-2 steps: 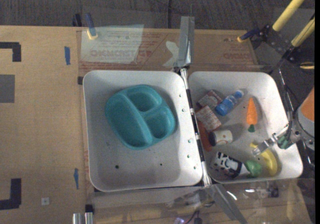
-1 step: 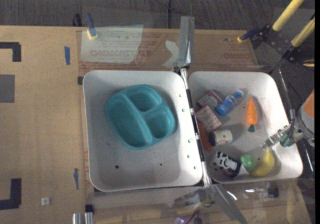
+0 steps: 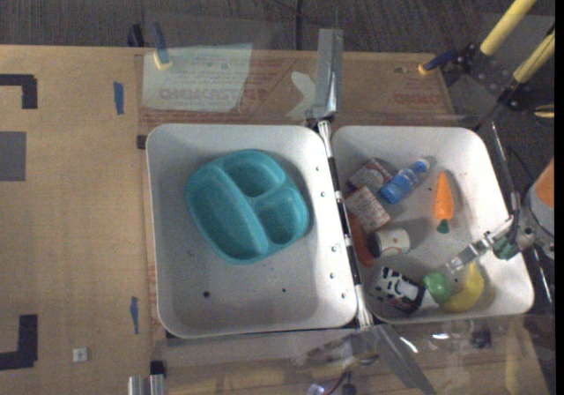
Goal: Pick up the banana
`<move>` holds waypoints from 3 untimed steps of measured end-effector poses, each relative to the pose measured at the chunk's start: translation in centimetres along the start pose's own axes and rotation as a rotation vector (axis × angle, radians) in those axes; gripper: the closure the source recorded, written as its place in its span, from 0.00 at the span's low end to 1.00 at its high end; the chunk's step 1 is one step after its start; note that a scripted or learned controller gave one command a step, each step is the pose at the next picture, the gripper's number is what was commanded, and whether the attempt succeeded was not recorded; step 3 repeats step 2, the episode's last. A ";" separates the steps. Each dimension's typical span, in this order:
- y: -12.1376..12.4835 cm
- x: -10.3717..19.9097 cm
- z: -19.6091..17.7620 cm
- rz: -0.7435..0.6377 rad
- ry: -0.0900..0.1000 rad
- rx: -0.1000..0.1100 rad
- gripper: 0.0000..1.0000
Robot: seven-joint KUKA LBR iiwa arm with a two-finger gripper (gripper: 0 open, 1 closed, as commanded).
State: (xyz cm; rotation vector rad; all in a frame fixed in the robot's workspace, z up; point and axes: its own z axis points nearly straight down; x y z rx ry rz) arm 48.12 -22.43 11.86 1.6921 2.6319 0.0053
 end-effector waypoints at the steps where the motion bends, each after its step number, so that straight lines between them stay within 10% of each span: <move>1: 0.0 0.0 0.0 0.000 0.000 0.000 0.00; 2: 1.0 1.2 2.9 0.531 0.012 0.002 0.00; 3: 1.0 1.2 2.9 0.531 0.012 0.002 0.00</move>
